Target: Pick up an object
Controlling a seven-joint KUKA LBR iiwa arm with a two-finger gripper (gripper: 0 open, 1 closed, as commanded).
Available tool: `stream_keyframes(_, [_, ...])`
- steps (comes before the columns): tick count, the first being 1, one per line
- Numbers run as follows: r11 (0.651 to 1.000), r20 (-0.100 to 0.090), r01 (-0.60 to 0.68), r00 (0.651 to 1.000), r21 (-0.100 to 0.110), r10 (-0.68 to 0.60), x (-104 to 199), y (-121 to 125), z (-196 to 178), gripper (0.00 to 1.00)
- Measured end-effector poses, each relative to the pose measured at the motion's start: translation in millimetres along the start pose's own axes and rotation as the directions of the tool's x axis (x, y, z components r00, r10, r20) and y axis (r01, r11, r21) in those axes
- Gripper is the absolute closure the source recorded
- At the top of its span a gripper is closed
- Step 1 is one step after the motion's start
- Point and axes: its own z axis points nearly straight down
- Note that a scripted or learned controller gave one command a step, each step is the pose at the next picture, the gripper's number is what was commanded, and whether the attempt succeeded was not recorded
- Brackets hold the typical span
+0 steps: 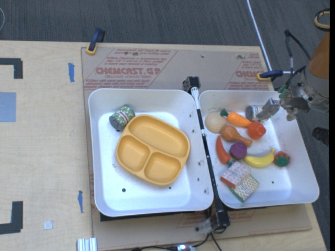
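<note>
Two white bins (99, 140) sit on a pale wood surface (42, 156) marked with blue tape, one holding a yellow-orange divided plate (152, 149) and a green-patterned can (122, 117), the other an orange carrot (239, 120), purple plum (238, 150), yellow banana (259, 160) and red chilli (222, 151).

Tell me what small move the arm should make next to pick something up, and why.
Probably a short descent toward the carrot. The gripper sits over the right bin, just right of the carrot and tomato, with nothing seen between its fingers. The toys there lie crowded together, so a miss seems possible.
</note>
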Motion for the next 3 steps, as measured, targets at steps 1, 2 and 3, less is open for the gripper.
stream_keyframes(1, [1.0, 0.0, -0.001, 1.0, -0.001, 0.001, -16.4, 12.3, 115.8, 0.0])
stream_keyframes(2, [1.0, 0.002, -0.001, 1.0, -0.005, 0.001, -16.7, 13.5, 104.6, 1.0])
stream_keyframes(3, [1.0, -0.001, 0.002, 1.0, 0.0, -0.002, 44.8, -14.3, 40.3, 1.0])
